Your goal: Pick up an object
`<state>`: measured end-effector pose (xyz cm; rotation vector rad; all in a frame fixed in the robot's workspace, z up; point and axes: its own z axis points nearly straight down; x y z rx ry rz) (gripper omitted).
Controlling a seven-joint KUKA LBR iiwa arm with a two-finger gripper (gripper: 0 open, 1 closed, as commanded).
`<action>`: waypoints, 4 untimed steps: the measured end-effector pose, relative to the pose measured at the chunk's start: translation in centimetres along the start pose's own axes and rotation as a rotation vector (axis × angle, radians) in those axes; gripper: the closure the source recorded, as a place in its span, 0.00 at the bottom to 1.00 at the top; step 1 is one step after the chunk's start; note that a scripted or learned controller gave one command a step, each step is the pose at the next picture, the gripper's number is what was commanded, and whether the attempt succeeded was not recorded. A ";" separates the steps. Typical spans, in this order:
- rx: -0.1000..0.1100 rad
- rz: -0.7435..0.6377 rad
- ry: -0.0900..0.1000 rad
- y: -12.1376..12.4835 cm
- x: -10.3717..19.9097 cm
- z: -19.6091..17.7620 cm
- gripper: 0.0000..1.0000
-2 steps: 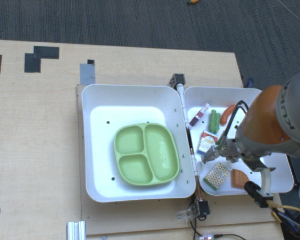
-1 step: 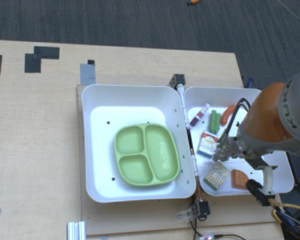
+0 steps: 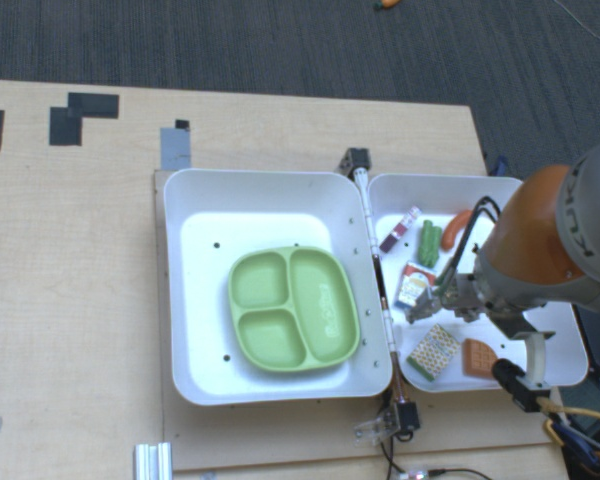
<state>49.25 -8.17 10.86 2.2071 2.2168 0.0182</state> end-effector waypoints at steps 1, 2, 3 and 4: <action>0.011 0.003 0.001 -0.4 -0.1 2.2 0.00; 0.004 0.001 0.000 -0.2 0.0 1.0 1.00; 0.005 0.001 0.000 -0.2 0.0 1.1 0.00; 0.001 -0.002 0.001 0.0 0.0 0.0 1.00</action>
